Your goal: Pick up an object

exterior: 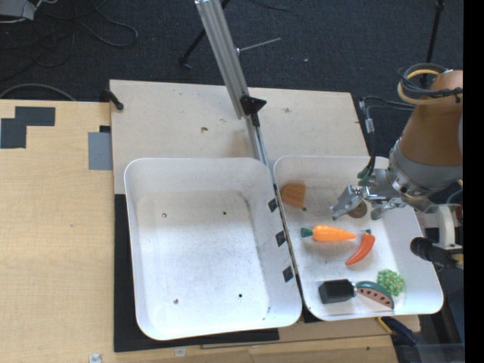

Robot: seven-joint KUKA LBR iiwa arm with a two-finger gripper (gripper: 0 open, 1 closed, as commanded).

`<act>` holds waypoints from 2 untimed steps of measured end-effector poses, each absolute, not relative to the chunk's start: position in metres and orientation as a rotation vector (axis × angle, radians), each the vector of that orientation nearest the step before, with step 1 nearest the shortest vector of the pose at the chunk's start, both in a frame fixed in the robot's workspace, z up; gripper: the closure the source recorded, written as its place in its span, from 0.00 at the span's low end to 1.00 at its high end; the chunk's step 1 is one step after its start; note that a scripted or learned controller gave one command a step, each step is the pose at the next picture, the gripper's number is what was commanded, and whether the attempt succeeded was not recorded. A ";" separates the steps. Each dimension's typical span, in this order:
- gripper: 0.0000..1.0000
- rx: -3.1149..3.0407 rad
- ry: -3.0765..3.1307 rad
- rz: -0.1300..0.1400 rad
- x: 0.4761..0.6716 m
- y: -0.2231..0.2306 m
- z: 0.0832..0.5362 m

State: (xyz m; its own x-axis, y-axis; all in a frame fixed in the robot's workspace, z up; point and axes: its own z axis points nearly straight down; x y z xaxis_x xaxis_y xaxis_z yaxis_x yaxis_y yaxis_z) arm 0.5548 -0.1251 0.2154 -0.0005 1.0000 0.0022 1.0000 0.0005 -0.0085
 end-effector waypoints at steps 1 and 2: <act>0.00 -2.222 -2.217 0.002 0.556 -0.126 0.218; 0.00 -2.215 -2.216 0.008 0.551 -0.117 0.158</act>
State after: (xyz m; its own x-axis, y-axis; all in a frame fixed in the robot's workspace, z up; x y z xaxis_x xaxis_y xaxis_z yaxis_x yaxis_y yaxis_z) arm 0.5507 -0.1173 0.1578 -0.0005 1.0000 0.0023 1.0000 0.0005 -0.0098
